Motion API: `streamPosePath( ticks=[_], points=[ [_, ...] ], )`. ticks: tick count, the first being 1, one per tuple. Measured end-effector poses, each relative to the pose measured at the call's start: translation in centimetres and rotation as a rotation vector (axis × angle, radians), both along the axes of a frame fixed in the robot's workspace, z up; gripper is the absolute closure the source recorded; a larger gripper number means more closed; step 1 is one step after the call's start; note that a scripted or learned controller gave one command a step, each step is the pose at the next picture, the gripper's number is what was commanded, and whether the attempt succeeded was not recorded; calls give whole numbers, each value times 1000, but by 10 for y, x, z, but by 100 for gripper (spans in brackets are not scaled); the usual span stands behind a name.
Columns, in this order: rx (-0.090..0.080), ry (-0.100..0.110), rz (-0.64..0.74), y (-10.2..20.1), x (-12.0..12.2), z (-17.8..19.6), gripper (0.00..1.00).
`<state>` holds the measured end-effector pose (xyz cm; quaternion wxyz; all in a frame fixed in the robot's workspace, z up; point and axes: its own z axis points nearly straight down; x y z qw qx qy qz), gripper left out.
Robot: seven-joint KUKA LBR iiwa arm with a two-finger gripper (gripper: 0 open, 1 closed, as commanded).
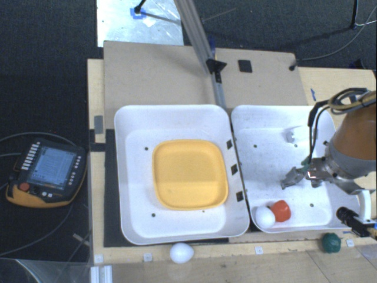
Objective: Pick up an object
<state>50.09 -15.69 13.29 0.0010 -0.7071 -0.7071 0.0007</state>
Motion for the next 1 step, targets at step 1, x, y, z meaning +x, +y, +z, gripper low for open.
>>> streamPosePath(
  ticks=[1],
  points=[
    [0, 0, 0, 0, -1, -44, 0]
  ],
)
